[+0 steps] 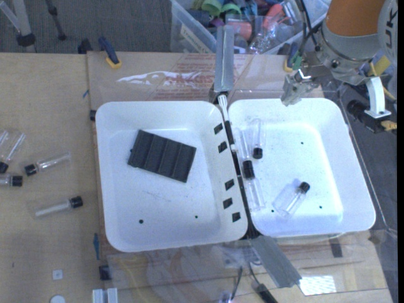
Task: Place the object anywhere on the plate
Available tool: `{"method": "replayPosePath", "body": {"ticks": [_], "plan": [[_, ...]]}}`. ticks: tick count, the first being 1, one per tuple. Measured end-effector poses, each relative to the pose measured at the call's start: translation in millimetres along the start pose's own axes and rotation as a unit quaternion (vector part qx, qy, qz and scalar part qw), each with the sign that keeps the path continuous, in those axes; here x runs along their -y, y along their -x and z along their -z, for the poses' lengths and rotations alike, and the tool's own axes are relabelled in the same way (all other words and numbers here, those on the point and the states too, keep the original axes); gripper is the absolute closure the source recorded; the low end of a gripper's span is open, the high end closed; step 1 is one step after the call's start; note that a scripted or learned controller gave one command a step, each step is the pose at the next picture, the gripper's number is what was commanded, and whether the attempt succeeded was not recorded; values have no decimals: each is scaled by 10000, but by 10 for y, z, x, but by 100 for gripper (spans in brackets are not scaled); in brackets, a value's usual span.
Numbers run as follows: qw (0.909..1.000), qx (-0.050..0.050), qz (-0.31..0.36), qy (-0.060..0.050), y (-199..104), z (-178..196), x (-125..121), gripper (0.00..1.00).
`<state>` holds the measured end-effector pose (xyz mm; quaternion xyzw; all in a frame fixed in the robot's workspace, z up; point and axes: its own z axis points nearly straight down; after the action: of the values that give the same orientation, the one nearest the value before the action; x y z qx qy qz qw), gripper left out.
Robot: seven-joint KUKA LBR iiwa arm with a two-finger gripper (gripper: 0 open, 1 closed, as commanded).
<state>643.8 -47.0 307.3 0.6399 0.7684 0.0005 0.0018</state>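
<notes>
Pincer (295, 88) above right bin's (328, 115) far rim; finger state unreadable. Clear vials (290, 197) are slick, may slip or roll before reaching dark plate (162, 156).

one fixed camera looks down on my desk (44, 106) from above at a slant, far enough back to take in both white bins: the left bin (113, 226) and the right bin (353, 213) side by side. my arm (356, 8) enters from the frame's upper right.
</notes>
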Motion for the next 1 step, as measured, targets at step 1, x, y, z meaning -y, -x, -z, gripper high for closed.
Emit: {"method": "replayPosePath", "body": {"ticks": [1], "plan": [[9976, -12, -690, -30, -941, -931, 37, 100]]}}
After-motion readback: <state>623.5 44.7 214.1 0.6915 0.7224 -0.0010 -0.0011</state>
